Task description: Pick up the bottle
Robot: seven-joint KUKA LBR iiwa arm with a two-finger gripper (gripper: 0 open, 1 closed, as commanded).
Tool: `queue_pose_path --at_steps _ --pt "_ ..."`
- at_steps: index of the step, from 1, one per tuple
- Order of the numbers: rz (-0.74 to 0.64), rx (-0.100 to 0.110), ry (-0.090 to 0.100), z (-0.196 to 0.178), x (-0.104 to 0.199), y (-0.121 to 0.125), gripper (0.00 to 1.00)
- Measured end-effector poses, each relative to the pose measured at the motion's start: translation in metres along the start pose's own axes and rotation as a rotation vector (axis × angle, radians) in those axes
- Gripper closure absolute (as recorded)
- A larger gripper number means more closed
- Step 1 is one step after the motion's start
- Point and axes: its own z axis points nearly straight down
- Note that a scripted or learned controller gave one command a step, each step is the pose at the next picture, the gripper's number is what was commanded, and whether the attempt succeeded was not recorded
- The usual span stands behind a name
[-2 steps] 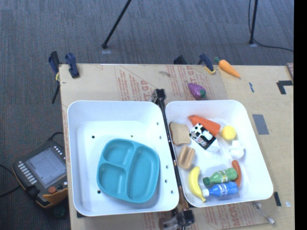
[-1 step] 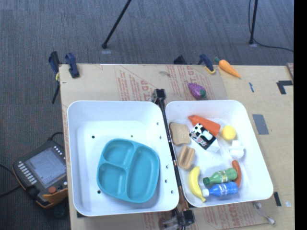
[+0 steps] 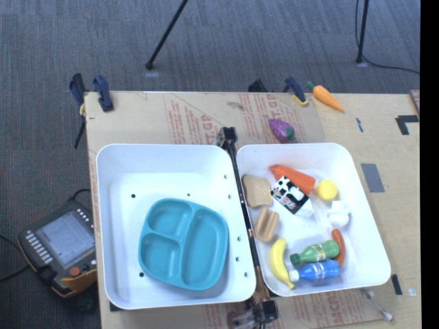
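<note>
Blue bottle (image 3: 317, 273) lies at the right bin's (image 3: 367, 249) near wall, touching a green bottle (image 3: 315, 254), beside a banana (image 3: 278, 261).

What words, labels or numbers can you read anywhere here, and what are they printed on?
Red print on the brown cardboard bench sheet: upside down and too blurred to read.
Label on the blue plastic bottle: too small to read.
Label on the green plastic bottle: too small to read.
Screen of the grey handheld pendant: unreadable.
</note>
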Motion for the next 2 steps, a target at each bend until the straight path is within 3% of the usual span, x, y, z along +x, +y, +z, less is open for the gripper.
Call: queue_pose_path --at_steps 1,2 --pt "0.174 0.000 0.000 0.0107 -0.0019 0.0033 1.00" --pt "0.165 -0.002 0.002 0.0008 -0.0007 0.0040 1.00"
